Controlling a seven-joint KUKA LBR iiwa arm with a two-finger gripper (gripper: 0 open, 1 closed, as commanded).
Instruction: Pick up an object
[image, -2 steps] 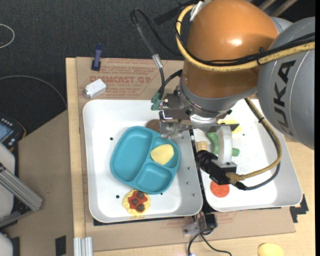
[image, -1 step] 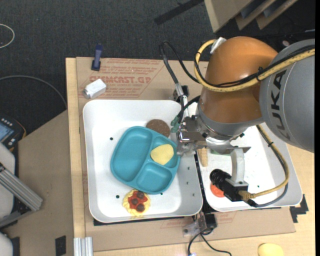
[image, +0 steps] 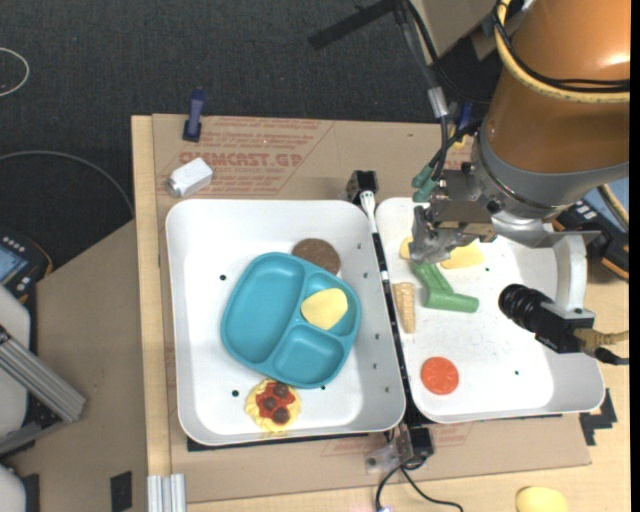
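Nearest the camera, a small pizza toy (image: 272, 403) lies in the left bin (image: 190, 300). Across in the right bin (image: 560, 385), the gripper (image: 432, 248) hangs over a bent green piece (image: 442, 288); whether it is spread or closed, I cannot tell. That piece looks like light, stiff, smooth plastic, best pinched across its narrow straight arm.

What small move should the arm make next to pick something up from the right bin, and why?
Probably a short, straight descent. The gripper hovers at the upper end of the green piece in the right bin, with the yellow piece close beside it. Whether it has already reached the green piece is unclear, so closing should wait until the fingertips straddle it.
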